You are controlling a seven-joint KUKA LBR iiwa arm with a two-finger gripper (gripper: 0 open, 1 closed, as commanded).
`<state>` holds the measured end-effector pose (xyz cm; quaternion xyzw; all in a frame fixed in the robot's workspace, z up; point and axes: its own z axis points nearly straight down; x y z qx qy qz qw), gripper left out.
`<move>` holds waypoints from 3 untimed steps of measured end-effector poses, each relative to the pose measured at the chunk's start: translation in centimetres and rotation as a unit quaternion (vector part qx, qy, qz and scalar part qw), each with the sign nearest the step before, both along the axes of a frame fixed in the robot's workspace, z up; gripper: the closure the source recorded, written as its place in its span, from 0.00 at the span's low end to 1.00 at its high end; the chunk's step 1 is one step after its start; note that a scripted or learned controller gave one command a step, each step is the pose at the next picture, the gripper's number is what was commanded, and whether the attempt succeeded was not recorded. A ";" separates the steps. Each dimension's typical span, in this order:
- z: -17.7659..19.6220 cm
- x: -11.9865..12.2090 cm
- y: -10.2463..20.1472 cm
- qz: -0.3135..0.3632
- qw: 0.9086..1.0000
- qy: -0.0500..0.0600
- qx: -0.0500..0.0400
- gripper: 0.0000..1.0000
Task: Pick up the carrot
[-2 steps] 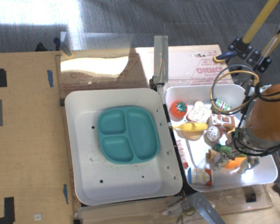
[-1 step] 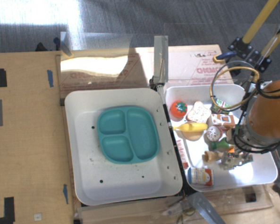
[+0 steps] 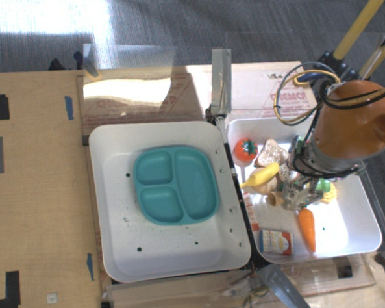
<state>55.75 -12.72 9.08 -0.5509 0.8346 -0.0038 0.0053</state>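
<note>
The orange carrot [image 3: 306, 229] lies in the right bin [image 3: 360, 232], near its front, pointing toward the front edge. My gripper [image 3: 292, 193] hangs over the middle of that bin, just above and left of the carrot's top end, under the orange wrist band. Its fingers are lost among the clutter of toys beneath it. Nothing shows as lifted from the bin.
The right bin also holds a tomato [image 3: 245, 150], a banana [image 3: 261, 176], a beige piece [image 3: 271, 155], a green item [image 3: 323, 187] and a small carton [image 3: 276, 241]. The left bin [image 3: 119, 239] bears a teal divided plate [image 3: 177, 184]. Cables loop above the wrist.
</note>
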 end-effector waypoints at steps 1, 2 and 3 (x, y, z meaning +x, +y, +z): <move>0.0 -7.3 -6.2 0.088 0.996 -0.001 -0.002 1.00; 0.0 -7.1 -5.2 0.093 0.996 -0.001 0.003 0.00; 1.1 -6.9 -5.3 0.092 0.996 -0.004 0.002 1.00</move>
